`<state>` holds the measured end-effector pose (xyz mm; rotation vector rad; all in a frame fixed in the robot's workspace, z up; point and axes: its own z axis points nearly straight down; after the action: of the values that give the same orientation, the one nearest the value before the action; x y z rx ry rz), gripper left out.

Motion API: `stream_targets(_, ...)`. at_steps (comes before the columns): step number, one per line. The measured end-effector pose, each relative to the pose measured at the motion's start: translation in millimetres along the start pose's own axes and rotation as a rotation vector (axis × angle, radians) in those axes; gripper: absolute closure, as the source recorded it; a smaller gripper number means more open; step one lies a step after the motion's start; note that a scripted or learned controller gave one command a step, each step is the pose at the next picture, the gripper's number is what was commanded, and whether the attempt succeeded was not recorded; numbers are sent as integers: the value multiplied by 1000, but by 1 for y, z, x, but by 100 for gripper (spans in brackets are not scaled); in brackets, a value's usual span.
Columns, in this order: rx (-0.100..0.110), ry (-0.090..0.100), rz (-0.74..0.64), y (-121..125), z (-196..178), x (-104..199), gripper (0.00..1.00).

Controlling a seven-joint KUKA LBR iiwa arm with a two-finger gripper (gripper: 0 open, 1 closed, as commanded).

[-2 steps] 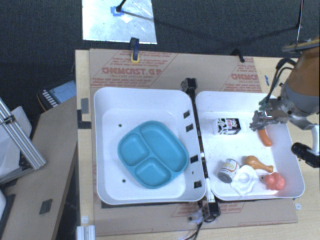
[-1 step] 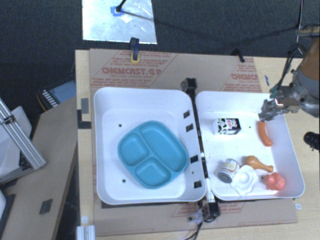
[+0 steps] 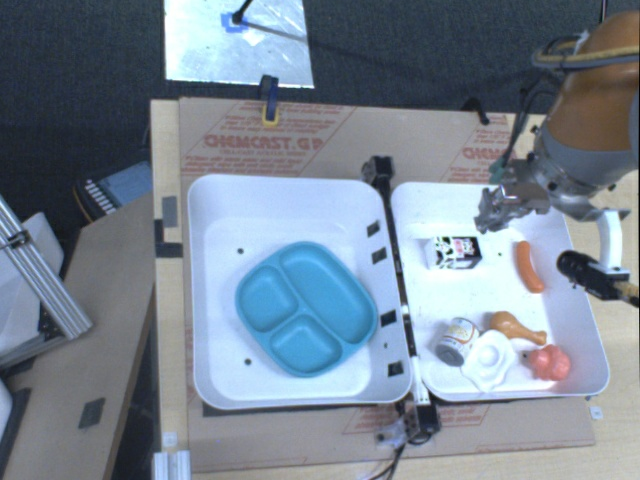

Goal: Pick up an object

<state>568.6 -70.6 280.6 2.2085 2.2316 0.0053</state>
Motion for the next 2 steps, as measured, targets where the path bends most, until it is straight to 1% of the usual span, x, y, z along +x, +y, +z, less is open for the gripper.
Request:
stream_targets(1, 2, 1, 0, 3, 7, 54, 100)
stream_targets(2, 4, 1, 1, 13, 34, 102, 100)
